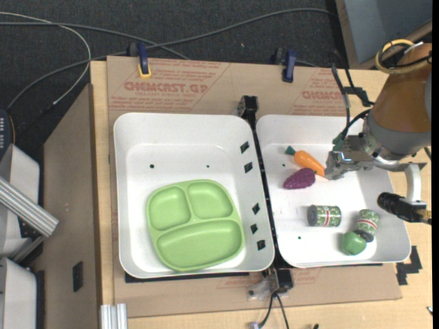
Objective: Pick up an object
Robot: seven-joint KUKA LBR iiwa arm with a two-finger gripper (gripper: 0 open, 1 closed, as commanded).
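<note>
Cardboard [206, 74] printed with red lettering, partly readable as "CHEMCAST", lies under 2 white bins and is held by 2 clamps at its far edge. In the left bin [130, 184] sits a green plate [195, 223] with 3 compartments. In the right bin [288, 245], from left to right, lie a purple toy [300, 179], an orange carrot [306, 160] touching its upper edge, a small can [324, 215] on its side with an unreadable label, and a green object [354, 242] beside a second small can [368, 221]. The gripper [335, 164] sits just right of the carrot's tip; whether it is released or clenched cannot be told. The arm [405, 108] is cut off at the right edge.
</note>
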